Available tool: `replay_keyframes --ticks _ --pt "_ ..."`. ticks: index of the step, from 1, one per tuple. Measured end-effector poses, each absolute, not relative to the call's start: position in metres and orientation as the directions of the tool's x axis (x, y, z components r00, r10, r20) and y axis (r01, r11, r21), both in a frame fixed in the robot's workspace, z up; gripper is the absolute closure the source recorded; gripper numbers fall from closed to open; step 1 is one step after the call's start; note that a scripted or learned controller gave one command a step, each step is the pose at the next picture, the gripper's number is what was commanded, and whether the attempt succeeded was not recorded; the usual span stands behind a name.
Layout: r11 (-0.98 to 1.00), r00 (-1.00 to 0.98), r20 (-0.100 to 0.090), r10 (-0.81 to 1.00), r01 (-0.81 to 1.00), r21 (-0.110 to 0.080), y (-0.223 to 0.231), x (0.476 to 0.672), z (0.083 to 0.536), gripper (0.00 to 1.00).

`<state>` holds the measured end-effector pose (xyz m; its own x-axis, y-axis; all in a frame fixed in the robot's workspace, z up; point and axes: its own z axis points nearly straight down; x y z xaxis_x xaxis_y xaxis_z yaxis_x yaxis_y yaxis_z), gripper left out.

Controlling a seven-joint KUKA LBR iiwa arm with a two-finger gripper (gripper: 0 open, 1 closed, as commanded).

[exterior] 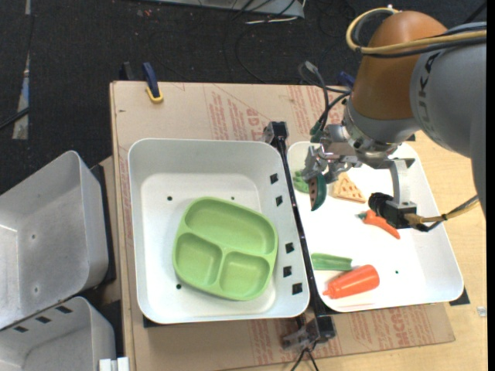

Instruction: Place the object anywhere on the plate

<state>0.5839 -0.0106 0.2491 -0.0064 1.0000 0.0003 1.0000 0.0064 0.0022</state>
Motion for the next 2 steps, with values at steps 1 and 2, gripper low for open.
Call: replay_keyframes --ticks 1,2 --pt "0.007 -0.007 0.0 1.0 1.0 0.0 0.038 0.591 0.234 1.0" --pt "0.006 -0.006 0.0 1.0 1.0 0.002 0.082 0.6 0.233 1.0"
